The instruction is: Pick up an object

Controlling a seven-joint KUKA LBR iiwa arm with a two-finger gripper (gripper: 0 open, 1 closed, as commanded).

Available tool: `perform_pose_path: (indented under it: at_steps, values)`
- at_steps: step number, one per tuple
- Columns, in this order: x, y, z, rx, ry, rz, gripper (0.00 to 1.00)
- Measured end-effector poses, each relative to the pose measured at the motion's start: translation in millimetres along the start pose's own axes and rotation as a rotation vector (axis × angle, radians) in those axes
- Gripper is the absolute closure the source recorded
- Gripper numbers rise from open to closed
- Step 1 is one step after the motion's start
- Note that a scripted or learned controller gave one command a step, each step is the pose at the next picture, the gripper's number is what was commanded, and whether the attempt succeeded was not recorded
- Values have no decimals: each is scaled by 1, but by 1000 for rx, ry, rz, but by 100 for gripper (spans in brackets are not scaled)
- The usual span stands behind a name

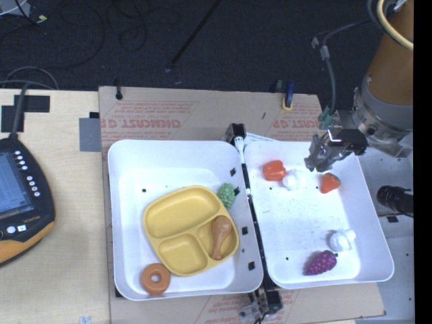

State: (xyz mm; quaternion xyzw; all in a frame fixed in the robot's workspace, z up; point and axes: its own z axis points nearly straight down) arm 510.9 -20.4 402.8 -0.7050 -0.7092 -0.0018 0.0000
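While nothing is being seen between the fingers (317, 159), whose spacing cannot be told, they are being held above the right bin (364, 208) at one o'clock, beside the strawberry (329, 182), so picking is being left undone.

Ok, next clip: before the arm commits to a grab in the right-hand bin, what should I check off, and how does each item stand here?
1. Gripper over the right bin, upper part: ok.
2. Something between its fingers: cannot tell.
3. Candidates close by: orange piece, small white piece and strawberry: ok.
4. Orange piece apart from the white piece: not ok, they touch or nearly so.
5. Grapes and white object away from the gripper, near the front: ok.
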Motion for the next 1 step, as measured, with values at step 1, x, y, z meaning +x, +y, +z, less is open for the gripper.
perform_pose_path:
  at_steps: [1]
  values:
    - [89,-35,-84,-4,1,-6,100]
